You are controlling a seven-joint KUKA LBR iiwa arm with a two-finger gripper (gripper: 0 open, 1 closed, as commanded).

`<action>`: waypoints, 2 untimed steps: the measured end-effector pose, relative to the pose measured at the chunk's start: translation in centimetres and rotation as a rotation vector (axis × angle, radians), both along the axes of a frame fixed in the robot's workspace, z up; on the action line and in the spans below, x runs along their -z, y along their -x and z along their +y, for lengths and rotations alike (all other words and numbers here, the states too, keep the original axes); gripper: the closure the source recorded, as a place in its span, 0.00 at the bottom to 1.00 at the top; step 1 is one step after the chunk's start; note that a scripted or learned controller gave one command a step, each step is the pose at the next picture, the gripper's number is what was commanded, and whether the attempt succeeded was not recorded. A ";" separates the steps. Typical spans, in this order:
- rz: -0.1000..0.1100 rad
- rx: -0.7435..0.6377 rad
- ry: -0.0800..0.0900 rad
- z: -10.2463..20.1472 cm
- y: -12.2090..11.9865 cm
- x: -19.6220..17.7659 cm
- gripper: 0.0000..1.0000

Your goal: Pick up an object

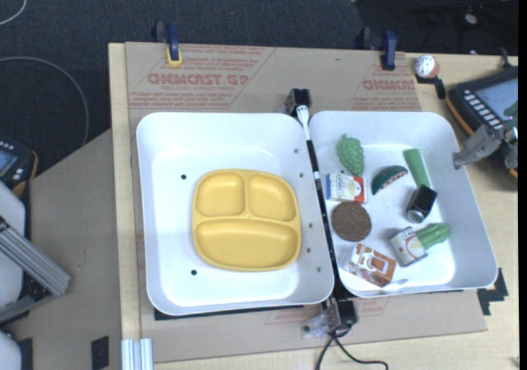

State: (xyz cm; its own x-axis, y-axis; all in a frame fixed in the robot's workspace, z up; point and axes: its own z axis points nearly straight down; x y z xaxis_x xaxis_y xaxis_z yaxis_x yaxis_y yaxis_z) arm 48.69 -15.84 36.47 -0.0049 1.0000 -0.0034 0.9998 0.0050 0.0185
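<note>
The right white bin holds several small objects: a green bunch of grapes, a green cylinder, a watermelon slice, a small carton, a black can, a brown round disc, a green-and-white item and an orange-and-white packet. My gripper sits at the bin's far right rim, above and to the right of the green cylinder, partly cut off by the view's edge. Nothing shows in it.
The left white bin carries a yellow divided plate. Blue clamps hold the cardboard base at the back. A black device lies off the bench's right corner.
</note>
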 end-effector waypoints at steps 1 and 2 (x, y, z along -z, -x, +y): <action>0.013 0.003 0.000 -0.2 -0.1 -0.1 1.00; 0.022 0.009 -0.003 -4.4 0.9 2.8 1.00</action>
